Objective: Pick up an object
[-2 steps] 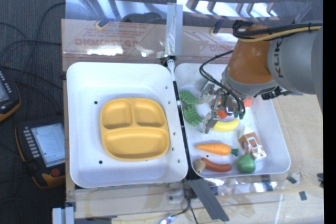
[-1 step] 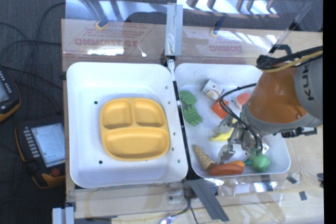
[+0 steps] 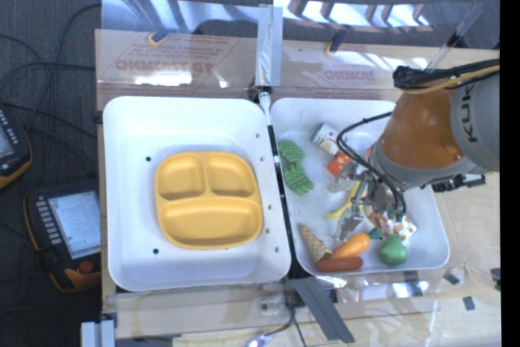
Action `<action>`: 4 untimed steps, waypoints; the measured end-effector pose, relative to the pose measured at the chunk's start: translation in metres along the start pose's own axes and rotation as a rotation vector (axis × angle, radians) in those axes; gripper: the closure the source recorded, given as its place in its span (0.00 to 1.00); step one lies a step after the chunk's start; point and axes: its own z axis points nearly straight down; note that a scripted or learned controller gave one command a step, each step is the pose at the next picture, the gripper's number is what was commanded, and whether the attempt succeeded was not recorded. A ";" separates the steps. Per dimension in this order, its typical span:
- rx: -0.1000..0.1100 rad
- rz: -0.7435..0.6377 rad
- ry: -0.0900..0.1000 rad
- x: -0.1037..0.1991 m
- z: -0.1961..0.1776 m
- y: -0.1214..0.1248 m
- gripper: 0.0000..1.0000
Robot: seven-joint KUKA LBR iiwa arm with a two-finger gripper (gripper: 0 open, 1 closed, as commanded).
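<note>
Inspector A: We examined the right bin [image 3: 439,252] first. A toy carrot [image 3: 352,245] lay near its front wall, orange, tapered, tilted. Touching its lower side we noted a red sausage-shaped piece [image 3: 339,263], and just to the right a green pepper-like toy [image 3: 393,251]. A waffle cone [image 3: 312,240] lay left of the carrot.

Inspector B: We concurred. We also recorded two green leafy pieces [image 3: 292,166] against the bin's left wall, a small white carton [image 3: 326,137] and an orange-red packet [image 3: 340,165] nearer the middle, and a yellow strip [image 3: 351,199] beside the gripper.

Inspector A: As to edges and room, the clutter sat in the front half of the right bin, close to the front wall. We found bare floor at the back of that bin. The left bin [image 3: 130,199] held a yellow divided plate [image 3: 210,199] at its centre, with bare white floor all round it.

Inspector B: The gripper [image 3: 367,211] hung below the orange band of the arm [image 3: 422,134], among dark cables. The carrot lay just in front of it, very close, but we could not tell whether they touched.

Inspector A: The fingers were lost in cable and clutter; we could not tell whether the jaws stood apart or together.
</note>
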 end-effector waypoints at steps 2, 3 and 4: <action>-0.004 -0.002 -0.006 -0.075 0.001 0.031 0.00; -0.005 0.147 -0.008 -0.061 0.000 0.032 0.00; -0.004 0.146 -0.011 -0.063 -0.011 0.033 1.00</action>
